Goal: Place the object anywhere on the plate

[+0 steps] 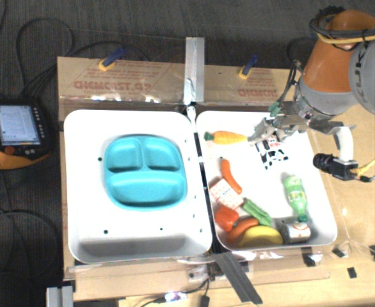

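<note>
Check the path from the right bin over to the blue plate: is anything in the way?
Only the two bins' adjoining walls lie between the toys in the right bin and the blue plate in the left bin. The pincer hangs over the right bin's upper part, near the carrot.

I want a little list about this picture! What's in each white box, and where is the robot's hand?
left bin: a turquoise plastic plate with three sections
right bin: an orange toy carrot, a green plastic bottle, a yellow toy banana, a small black-and-white toy
gripper: above the right bin's far side, near the carrot
on the plate: nothing yet
</note>
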